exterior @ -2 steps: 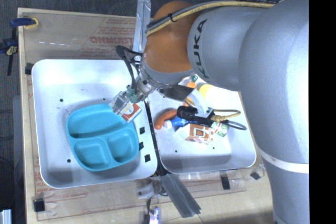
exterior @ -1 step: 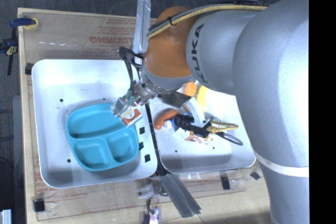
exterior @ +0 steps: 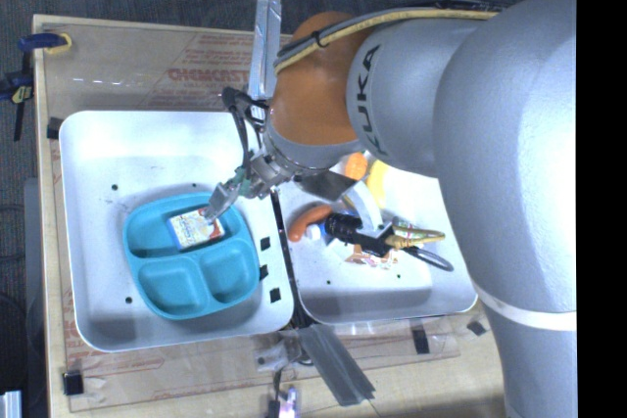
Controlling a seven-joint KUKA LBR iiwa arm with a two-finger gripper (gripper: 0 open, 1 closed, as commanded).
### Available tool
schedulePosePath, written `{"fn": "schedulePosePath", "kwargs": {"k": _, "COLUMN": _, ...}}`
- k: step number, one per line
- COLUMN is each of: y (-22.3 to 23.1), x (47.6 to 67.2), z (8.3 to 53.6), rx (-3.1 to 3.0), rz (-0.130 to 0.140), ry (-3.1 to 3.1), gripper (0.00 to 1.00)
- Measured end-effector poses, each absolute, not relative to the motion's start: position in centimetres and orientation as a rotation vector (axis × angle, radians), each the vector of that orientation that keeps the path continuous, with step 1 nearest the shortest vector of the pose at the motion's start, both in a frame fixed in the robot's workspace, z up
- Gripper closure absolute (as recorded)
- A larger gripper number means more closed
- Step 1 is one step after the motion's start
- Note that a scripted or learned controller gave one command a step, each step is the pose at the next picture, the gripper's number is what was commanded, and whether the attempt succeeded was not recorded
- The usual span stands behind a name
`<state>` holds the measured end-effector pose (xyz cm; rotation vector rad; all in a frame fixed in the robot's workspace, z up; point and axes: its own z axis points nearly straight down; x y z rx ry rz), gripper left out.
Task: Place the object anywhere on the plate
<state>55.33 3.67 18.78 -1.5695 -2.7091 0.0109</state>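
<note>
- Looking down at the tabletop [exterior: 147,64], two shallow white bins sit side by side: the left bin [exterior: 88,171] and the right bin [exterior: 392,294].
- In the left bin sits a blue plate [exterior: 191,259] with compartments, one big section on its far side and two smaller ones on its near side.
- The object [exterior: 194,227], a small flat packet with a white label and some red/orange print, lies in the big far compartment of the plate, toward that compartment's right end.
- The grey arm [exterior: 490,132] with the orange band [exterior: 309,108] comes in from the right and takes up most of the right side of the view, hanging over the right bin.
- The end effector [exterior: 220,200] pokes down and to the left, over the divide between the bins, with its tip right at the far right edge of the plate.
- Its tip is touching or just above the top right corner of the packet. Honestly can't tell whether the fingers are apart or together from this angle, they blur into one greyish-green nub.
- The right bin has a heap of stuff partly hidden under the arm: an orange piece [exterior: 306,217], something yellow [exterior: 377,179], a black-handled tool [exterior: 358,230] and a brownish bit [exterior: 416,235] to its right.
- A grey flat bar [exterior: 265,44] stands up at the far edge between the bins, and another grey bracket [exterior: 328,362] sits at the near edge.
</note>
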Motion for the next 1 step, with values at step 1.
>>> {"fn": "schedulePosePath", "kwargs": {"k": 1, "y": 1.18, "x": 57.64, "z": 19.80, "rx": -1.693, "rz": 0.007, "ry": -2.640, "gripper": 0.00}}
